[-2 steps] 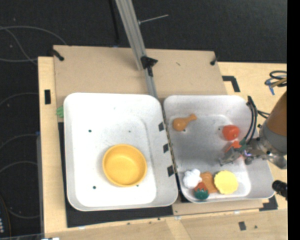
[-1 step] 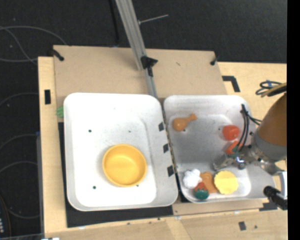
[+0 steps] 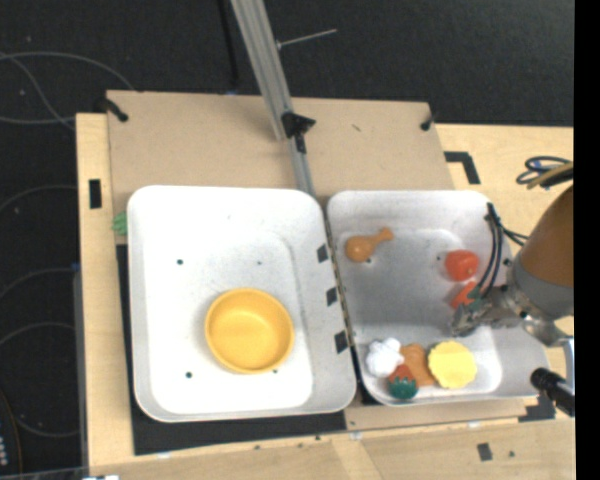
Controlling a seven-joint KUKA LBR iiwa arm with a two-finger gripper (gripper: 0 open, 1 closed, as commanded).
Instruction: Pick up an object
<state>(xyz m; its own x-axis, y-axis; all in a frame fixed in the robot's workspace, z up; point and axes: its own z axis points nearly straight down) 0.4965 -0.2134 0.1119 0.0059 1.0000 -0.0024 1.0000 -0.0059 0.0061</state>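
The right bin (image 3: 410,213) holds an orange spoon-like toy (image 3: 365,245) at its upper left and a red object (image 3: 461,264) at its right side. Along its front edge lie a white piece (image 3: 383,355), an orange piece (image 3: 414,358), a green and red piece (image 3: 402,387) and a yellow round object (image 3: 452,365). My gripper (image 3: 470,313) reaches in from the right and hangs low over the bin's right part, just below the red object and above the yellow one. A small red-orange piece (image 3: 465,294) sits right at the gripper.
The left bin (image 3: 180,228) holds a yellow bowl (image 3: 248,329) in its front half. A slanted metal rod (image 3: 265,58) runs from the top down to the gap between the bins. The arm's orange band (image 3: 550,243) fills the right edge.
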